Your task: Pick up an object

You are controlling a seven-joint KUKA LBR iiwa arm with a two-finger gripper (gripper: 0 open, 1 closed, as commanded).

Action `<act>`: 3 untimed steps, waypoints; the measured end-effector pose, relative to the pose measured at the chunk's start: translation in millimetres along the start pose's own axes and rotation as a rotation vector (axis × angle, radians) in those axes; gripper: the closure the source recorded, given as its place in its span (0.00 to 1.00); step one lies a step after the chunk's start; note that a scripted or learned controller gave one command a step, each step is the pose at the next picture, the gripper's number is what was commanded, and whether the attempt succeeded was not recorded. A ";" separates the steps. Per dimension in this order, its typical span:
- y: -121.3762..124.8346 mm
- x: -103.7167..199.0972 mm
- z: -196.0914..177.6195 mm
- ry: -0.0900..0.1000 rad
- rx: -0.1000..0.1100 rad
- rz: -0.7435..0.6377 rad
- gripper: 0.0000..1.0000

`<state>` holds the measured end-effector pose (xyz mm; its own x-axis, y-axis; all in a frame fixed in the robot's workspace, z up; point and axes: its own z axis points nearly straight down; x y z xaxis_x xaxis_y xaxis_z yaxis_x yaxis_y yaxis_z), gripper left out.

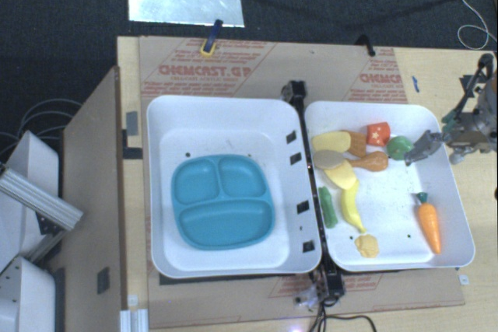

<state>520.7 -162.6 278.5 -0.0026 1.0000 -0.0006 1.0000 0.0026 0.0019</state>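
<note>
At the right edge of the bench, the gripper (426,145) reaches over the right bin's (459,221) rim; its fingers look slightly spread with nothing between them, though the view is too coarse to be sure. Most of that bin's lower right floor lies bare around a toy carrot (429,223). Its upper left is crowded: a green ball (399,145) just beside the gripper, a red block (378,134), a drumstick (370,161), a banana (348,202), a green pod (327,207). Well apart, the left bin (163,167) holds a blue divided plate (224,200).
</note>
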 end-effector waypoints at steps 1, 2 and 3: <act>-36.6 54.9 113.9 0.006 0.012 -0.004 0.00; -33.8 72.5 196.7 -0.003 -0.002 0.003 0.00; -32.8 71.7 182.9 -0.002 -0.004 0.004 1.00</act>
<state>488.1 -91.0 95.5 0.0013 1.0000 -0.0026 1.0000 -0.0013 0.0060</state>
